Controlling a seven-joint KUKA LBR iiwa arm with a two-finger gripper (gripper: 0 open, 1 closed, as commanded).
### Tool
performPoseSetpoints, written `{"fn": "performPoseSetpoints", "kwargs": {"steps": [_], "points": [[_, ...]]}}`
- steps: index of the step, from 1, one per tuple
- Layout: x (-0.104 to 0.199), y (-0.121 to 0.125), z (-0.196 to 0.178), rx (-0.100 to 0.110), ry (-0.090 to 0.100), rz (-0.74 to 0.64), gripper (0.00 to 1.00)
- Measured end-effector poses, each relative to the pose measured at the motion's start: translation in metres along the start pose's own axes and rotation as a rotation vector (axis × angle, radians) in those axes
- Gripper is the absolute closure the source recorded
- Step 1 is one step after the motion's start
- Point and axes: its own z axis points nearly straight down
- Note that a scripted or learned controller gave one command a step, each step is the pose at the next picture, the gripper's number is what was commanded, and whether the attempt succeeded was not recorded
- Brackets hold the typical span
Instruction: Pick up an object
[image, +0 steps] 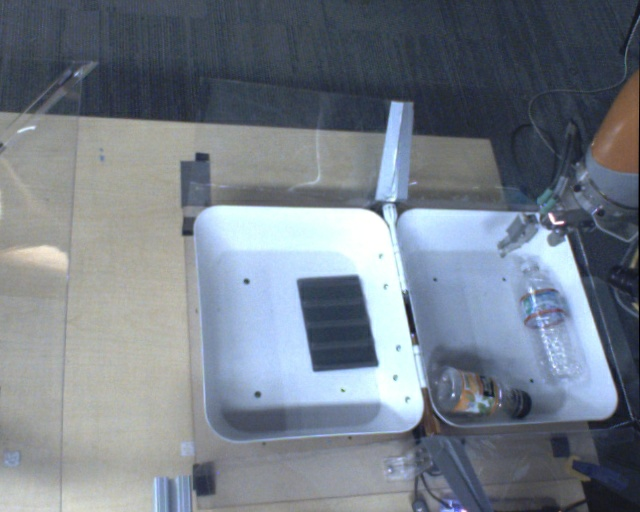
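Fingers (512, 236) on the gripper (522, 232) are too small and blurred here for you to tell whether they stand wide or narrow; nothing shows between them. You see the gripper hanging over the far part of the right bin (470, 245), near its far right corner, with the grey arm (612, 165) and its orange band reaching in from the right edge.

In that right bin, a clear plastic water bottle (548, 320) lies on its side along the right wall, cap toward the far end; it carries a pale blue label, but you cannot read the writing. A small jar (482, 393) with a dark cap lies on its side against the near wall, its label showing orange, yellow and green with no legible words. The two are apart from each other and from the gripper.

Over in the left bin (240, 250), a dark ribbed rectangular pad (338, 322) lies flat near the middle.
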Motion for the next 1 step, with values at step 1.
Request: {"fn": "performPoseSetpoints", "kwargs": {"steps": [1], "points": [[-0.0162,-0.0311,0.1121,0.002,0.003,-0.098,0.0]]}}
